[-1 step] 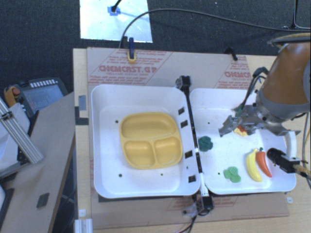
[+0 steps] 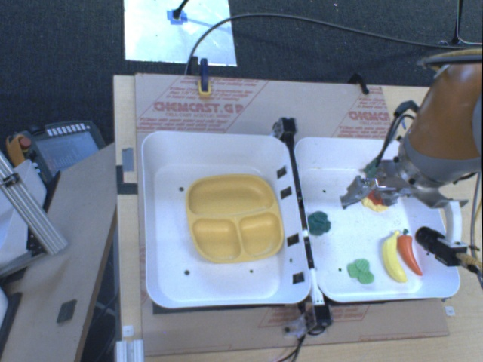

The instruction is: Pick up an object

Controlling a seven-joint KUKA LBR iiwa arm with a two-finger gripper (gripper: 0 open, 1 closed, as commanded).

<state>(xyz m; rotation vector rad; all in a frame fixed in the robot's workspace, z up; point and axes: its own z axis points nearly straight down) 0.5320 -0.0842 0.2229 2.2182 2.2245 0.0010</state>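
My gripper (image 2: 361,192) hangs low over the upper middle of the right bin (image 2: 332,157), on the arm coming in from the right. A small yellow and red object (image 2: 375,204) lies right beside or under it, partly hidden; whether they touch I cannot tell. A dark green piece (image 2: 318,222) lies to the gripper's lower left, near the divider. Near the front of the bin rest a lighter green piece (image 2: 361,271), a yellow banana (image 2: 392,256) and an orange-red carrot-like piece (image 2: 410,253), these last two side by side.
The left bin (image 2: 162,202) holds a yellow tray (image 2: 231,217) with three compartments. A black-clipped divider (image 2: 296,202) runs between the bins. A grey table with a pendant (image 2: 64,149) stands at the far left.
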